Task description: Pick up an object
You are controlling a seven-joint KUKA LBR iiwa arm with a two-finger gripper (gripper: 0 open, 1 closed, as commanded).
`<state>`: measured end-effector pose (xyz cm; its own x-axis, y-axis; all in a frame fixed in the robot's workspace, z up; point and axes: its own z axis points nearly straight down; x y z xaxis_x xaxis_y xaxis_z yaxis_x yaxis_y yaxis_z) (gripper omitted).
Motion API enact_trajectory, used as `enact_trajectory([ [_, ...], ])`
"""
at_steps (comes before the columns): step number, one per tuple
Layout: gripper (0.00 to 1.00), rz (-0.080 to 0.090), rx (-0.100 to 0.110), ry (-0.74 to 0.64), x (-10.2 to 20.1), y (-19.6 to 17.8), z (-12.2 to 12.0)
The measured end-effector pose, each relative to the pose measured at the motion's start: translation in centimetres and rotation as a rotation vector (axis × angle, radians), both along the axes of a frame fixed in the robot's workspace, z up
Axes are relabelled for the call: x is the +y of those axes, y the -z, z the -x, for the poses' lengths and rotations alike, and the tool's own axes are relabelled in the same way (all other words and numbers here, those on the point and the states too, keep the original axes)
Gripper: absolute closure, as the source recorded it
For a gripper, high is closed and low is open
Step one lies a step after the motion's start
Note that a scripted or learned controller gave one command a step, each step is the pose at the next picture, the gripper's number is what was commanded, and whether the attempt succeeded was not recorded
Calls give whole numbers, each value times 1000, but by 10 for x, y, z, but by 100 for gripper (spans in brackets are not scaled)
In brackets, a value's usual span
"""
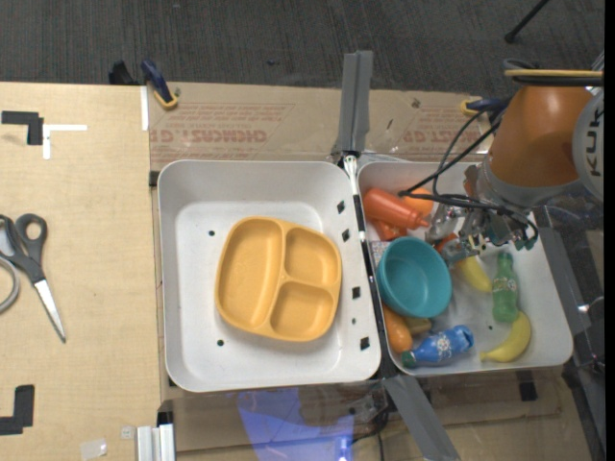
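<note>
My gripper (pixel 465 232) hangs low in the right bin (pixel 555 286), under the orange wrist band (pixel 538 137). It is right of an orange carrot-shaped toy (pixel 394 206) and above-right of a teal bowl (pixel 414 277). Just below it lie a small yellow fruit (pixel 475 274) and an upright-looking green bottle (pixel 504 290). A banana (pixel 510 341) and a blue bottle (pixel 440 347) lie along the bin's near side. An orange piece (pixel 396 331) sits under the bowl's near rim. A small red bit shows beside the gripper, partly hidden by it.
The left bin (pixel 183 286) holds a yellow divided plate (pixel 278 279). A grey divider post (pixel 354 104) stands between the bins at the back. Scissors (pixel 34 267) lie on the bench at far left. Black cables (pixel 452 166) trail from the wrist over the right bin.
</note>
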<state>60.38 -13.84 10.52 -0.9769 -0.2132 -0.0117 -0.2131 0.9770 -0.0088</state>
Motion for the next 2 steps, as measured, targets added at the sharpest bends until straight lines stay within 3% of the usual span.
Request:
enact_trajectory([
  [1, 100, -6, 8, 8, 46, -130, 9],
  [2, 100, -7, 7, 110, 13, -178, -36],
])
